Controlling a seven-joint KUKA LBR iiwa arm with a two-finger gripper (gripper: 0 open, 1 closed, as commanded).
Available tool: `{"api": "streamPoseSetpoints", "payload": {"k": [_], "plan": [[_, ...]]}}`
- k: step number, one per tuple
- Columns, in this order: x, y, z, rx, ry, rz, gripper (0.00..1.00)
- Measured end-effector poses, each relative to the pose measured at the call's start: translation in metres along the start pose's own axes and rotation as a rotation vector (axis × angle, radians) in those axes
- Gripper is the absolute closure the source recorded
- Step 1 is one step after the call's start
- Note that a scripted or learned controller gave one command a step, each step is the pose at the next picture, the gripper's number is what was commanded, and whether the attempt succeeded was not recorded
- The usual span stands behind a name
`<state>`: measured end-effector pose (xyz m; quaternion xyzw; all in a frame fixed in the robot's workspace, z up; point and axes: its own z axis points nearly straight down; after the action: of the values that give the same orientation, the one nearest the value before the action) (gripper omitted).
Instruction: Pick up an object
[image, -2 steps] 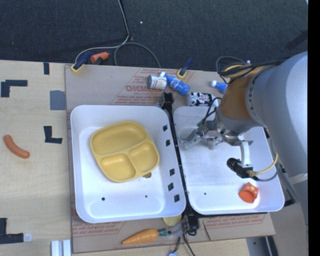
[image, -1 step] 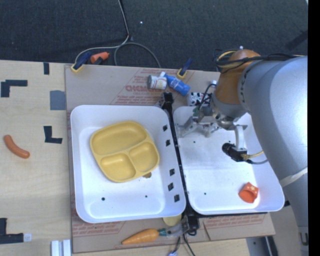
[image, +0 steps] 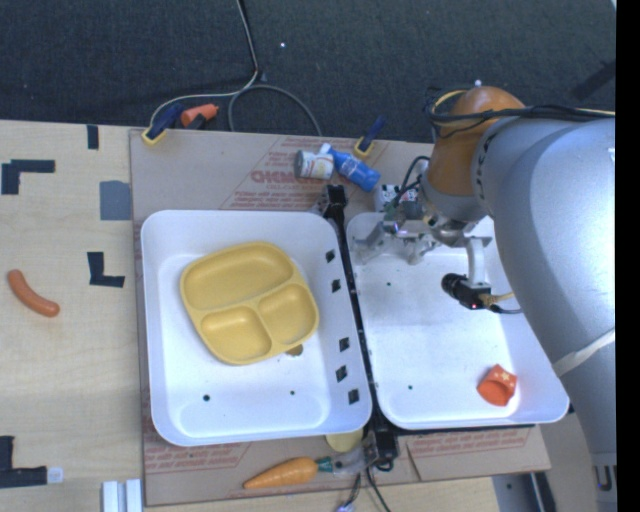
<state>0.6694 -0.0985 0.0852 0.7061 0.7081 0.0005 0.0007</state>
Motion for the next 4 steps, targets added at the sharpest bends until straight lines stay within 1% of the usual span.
{"api": "streamPoseSetpoints", "payload": {"k": [1, 2, 3, 4], "plan": [[0.0, 0.0, -0.011, -0.001, -0.002, 0.0, 1.0], [0.0, 0.0, -0.01, 0.0, -0.003, -0.001, 0.0], [0.0, 0.0, -0.02, 0.0, -0.004, -0.001, 1.0], [0.0, -0.001, -0.019, 0.001, -0.005, -0.002, 0.0]]}}
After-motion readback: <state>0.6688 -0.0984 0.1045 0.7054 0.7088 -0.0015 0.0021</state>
